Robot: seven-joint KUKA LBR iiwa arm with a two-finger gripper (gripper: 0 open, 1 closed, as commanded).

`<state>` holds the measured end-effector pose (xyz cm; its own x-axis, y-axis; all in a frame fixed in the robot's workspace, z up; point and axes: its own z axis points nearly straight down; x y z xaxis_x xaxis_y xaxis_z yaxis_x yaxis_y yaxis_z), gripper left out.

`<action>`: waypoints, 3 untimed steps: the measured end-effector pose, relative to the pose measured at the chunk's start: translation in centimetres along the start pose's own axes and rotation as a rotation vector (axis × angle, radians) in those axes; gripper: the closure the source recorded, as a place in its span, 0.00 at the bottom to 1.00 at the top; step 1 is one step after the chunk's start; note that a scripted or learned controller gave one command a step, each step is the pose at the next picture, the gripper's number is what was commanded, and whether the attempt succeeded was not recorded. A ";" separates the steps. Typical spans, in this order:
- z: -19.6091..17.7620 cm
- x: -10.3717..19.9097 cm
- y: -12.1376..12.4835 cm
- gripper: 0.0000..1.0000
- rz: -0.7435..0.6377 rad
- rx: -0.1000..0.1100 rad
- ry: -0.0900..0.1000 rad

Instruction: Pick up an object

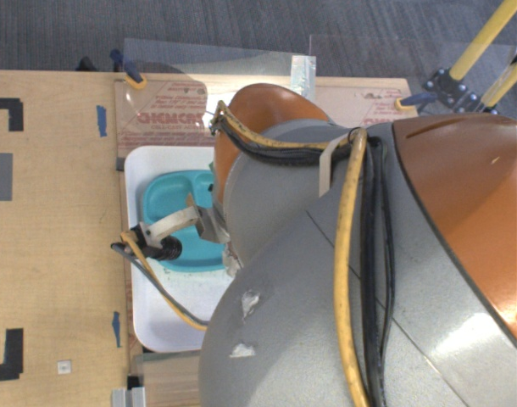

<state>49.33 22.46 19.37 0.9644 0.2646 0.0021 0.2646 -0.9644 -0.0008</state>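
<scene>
A turquoise plastic dish (169, 200) lies in the left white bin (148, 316), in its upper half. The grey arm with its orange band reaches in from the right and covers most of the bin's right side. The wrist hangs over the dish's right edge, and the arm's body hides the gripper.
A tan cardboard sheet (51, 227) with black corner marks lies left of the bin. A clear plastic panel (169, 100) stands behind the bin. The bin's lower left floor (169, 312) shows bare white, crossed by the yellow cable.
</scene>
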 end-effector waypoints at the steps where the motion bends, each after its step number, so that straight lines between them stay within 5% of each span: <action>1: -17.5 -1.2 -0.4 1.00 0.056 0.002 0.006; 2: -5.7 -1.7 0.3 1.00 -0.240 -0.001 -0.009; 3: 7.8 -2.7 3.6 1.00 0.067 -0.001 -0.011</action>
<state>47.75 18.25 11.60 0.9799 0.1991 -0.0085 0.1992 -0.9800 0.0004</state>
